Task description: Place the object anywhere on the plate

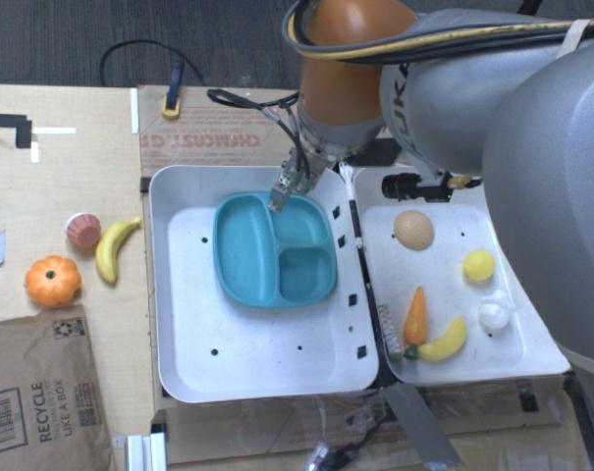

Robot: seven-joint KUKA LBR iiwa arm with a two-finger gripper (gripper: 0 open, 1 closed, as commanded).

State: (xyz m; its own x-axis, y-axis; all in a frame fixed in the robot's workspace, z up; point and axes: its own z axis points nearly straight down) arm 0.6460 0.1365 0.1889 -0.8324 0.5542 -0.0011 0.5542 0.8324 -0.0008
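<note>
Right white bin: an orange carrot and a yellow banana touch near its front left corner, a yellow lemon toward the right edge, and a tan egg-shaped object farther back. Left white bin: a teal divided plastic plate lies toward the back edge. The gripper sits over the plate's far rim; grip state not discernible.

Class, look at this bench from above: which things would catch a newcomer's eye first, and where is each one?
The big grey arm with its orange band fills the upper right, its gripper reaching down at the far rim of the blue divided plate in the left bin. The right bin holds bright toy food, including a carrot and a banana.
</note>
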